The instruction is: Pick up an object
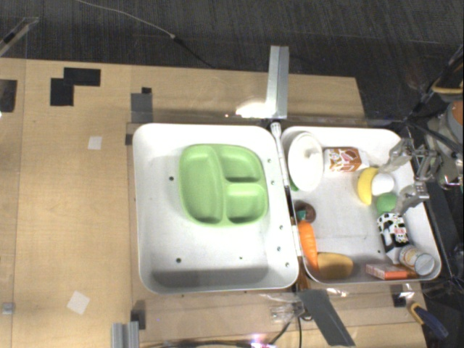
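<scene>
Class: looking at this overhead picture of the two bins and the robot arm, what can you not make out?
- Claw: small and against clutter at the right bin's far edge; its grip state is unclear.
- Arm: cut off by the right edge.
- Carton: print too small to read.
- Dark item by the carrot: too small to identify.

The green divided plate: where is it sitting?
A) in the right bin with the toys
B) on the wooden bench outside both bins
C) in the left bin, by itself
C: the green divided plate lies on the floor of the left bin, with nothing else visible beside it.
</scene>
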`<control>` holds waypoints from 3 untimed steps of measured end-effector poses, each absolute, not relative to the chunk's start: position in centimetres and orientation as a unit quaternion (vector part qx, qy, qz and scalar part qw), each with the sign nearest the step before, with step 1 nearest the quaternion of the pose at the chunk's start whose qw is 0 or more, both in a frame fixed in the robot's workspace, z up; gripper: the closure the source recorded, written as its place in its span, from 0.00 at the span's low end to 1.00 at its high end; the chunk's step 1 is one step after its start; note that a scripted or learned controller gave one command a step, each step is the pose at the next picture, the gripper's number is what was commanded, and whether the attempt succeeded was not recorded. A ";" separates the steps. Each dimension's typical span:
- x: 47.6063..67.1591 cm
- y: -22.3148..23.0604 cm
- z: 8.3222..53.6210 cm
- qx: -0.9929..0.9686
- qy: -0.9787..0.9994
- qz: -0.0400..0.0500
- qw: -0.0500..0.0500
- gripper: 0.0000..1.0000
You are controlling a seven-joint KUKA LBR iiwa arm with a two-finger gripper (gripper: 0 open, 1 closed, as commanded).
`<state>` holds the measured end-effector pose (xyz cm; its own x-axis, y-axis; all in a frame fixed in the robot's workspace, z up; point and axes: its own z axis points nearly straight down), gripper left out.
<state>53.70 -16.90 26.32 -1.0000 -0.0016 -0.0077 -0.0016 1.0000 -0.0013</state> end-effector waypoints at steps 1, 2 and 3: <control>58.6 -18.4 13.2 -0.063 0.998 0.001 -0.001 0.00; 63.0 -16.4 9.0 -0.065 0.998 -0.002 0.007 0.00; 58.2 -15.3 9.0 -0.022 1.000 -0.001 0.007 0.00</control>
